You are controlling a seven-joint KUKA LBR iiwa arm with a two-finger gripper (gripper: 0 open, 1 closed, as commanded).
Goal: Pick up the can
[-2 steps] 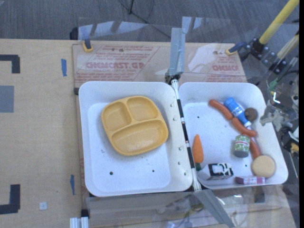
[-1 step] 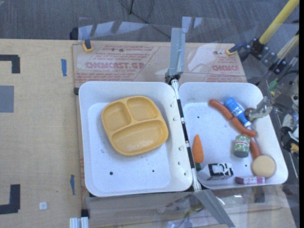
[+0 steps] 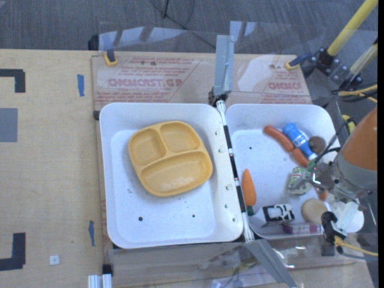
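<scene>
Crumpled can (image 3: 297, 180) in right bin

Two bins sit side by side on the bench (image 3: 48, 179), the left bin (image 3: 114, 161) holding a divided plate (image 3: 170, 158) toward its rear half. In the right bin (image 3: 252, 116), a sausage (image 3: 277, 135) lies near the back, with a bottle (image 3: 297, 137) just to its right and a small round object (image 3: 317, 143) beyond that. A carrot (image 3: 248, 186) rests against the left wall. Near the front lie a toy car (image 3: 278, 212) and, to its right, a round bun-like item (image 3: 312, 210). The can (image 3: 297, 180) lies between bottle and bun, with the gripper (image 3: 317, 179) at its right side; the arm (image 3: 360, 155) enters from the right.
</scene>
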